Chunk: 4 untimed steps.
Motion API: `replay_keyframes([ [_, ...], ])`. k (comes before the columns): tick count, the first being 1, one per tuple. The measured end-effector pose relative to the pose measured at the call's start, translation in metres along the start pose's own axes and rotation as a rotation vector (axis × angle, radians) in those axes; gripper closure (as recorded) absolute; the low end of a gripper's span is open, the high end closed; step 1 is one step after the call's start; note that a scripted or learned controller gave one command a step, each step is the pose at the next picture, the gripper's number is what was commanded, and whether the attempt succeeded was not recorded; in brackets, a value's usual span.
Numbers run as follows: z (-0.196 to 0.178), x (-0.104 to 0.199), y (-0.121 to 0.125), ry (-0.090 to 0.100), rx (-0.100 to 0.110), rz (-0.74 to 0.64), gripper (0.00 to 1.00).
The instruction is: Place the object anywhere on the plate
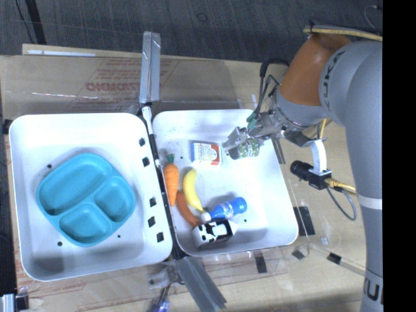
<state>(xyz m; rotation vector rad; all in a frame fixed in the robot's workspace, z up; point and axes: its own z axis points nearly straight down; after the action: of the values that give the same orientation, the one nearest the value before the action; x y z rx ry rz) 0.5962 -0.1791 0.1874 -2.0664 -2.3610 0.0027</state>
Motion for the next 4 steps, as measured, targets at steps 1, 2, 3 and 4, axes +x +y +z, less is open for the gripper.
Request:
replay_keyframes([
  [1,-0.017,0.086,0.03,-0.001,-0.002,-0.005,1.0],
  [2,-0.002,0.18,-0.014,-0.001,0.004,0.223,1.0],
  [3,-0.002,0.244,-0.043,-0.002,0.003,0.256,1.0],
  [4,0.029,0.3,-0.047,-0.002,0.004,0.141,1.0],
])
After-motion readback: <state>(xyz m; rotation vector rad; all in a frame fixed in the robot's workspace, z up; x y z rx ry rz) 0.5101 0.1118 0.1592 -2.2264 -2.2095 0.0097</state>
